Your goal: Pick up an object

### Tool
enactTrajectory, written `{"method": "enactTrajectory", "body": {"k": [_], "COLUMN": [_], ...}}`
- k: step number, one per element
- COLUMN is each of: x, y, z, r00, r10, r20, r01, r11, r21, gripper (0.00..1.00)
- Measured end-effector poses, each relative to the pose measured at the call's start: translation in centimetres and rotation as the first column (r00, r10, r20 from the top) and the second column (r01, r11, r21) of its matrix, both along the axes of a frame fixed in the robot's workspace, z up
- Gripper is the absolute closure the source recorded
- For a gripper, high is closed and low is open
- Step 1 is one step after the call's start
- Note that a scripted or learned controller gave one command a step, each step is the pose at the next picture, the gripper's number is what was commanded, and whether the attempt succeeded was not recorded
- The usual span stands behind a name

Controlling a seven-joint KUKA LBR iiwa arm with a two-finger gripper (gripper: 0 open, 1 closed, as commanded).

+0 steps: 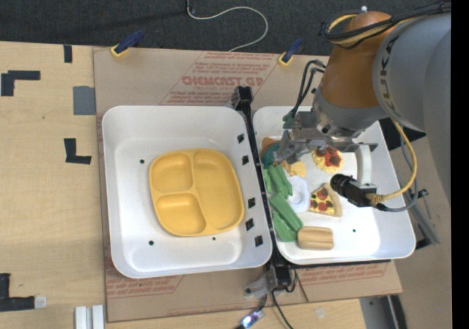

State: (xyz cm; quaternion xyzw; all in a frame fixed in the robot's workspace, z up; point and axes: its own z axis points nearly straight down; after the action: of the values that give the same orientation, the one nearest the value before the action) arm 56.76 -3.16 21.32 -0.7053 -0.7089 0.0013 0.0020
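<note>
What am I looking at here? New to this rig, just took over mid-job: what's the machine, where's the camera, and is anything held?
One fixed camera looks down at a slant on a bench. The grey arm with an orange band reaches in from the right and is a robot; its gripper hangs low over the right bin. That bin holds toy food: a green piece, pizza slices, a bread roll. The left bin holds a yellow divided plate. I cannot tell whether anything is held.
</note>
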Motion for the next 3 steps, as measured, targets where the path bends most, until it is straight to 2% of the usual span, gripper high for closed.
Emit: {"method": "enactTrajectory", "body": {"k": [1, 2, 3], "x": [0.3, 0.0, -0.7], "y": [-1.1, -0.2, -1.0], "z": [0.3, 0.1, 1.8], "r00": [1.000, 1.000, 1.000], "r10": [-0.004, -0.003, -0.004], "r20": [0.003, 0.002, 0.004], "r01": [0.004, 0.003, 0.004], "r11": [1.000, 1.000, 1.000], "r21": [-0.001, -0.001, -0.001], "gripper": [1.00, 1.00, 1.00]}}
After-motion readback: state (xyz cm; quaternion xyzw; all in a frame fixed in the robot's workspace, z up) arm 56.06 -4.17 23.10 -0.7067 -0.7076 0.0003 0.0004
